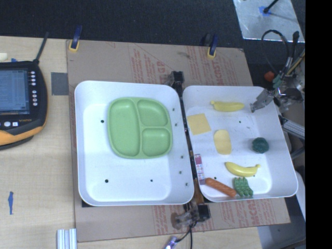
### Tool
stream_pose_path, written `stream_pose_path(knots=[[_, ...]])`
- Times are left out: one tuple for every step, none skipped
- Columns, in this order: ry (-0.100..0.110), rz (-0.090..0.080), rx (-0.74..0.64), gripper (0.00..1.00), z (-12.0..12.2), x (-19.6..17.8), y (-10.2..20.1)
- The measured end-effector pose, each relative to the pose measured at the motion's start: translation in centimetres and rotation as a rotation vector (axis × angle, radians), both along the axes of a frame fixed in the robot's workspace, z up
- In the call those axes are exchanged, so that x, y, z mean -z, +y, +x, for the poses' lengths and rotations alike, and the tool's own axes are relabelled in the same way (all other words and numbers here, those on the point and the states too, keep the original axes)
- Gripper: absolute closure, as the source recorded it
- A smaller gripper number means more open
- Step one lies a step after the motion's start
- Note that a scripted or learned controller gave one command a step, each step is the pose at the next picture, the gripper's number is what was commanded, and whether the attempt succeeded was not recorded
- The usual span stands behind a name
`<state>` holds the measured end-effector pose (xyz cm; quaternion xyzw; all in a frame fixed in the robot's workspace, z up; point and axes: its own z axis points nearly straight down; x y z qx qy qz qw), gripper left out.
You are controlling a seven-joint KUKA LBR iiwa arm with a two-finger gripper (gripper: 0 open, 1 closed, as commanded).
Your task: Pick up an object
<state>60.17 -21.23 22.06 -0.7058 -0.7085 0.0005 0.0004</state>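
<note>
Two bins (83,139): the gripper (255,107) hovers at the right one's 1 o'clock rim beside a banana (226,106); its finger state cannot be told.

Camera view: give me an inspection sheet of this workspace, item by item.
Surface: cardboard sheet clamped on a wooden bench, bearing the left bin and the right bin side by side.
Job's things: in the right bin, yellow square, pale yellow block, banana, a second yellow piece at the top, dark green ball, carrot, green leafy piece.
Clutter: green divided plate in the left bin.
Grippers: gripper over the right bin's top right corner, holding nothing that can be seen.
Cables: black loop at upper right.
Surroundings: teach pendant at left; blue clamps on the cardboard's far edge.
</note>
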Motion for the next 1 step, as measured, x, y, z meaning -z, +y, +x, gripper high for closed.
stream_pose_path(knots=[[0.004, 0.001, -0.001, 0.0, -1.02, 10.34, 0.1]])
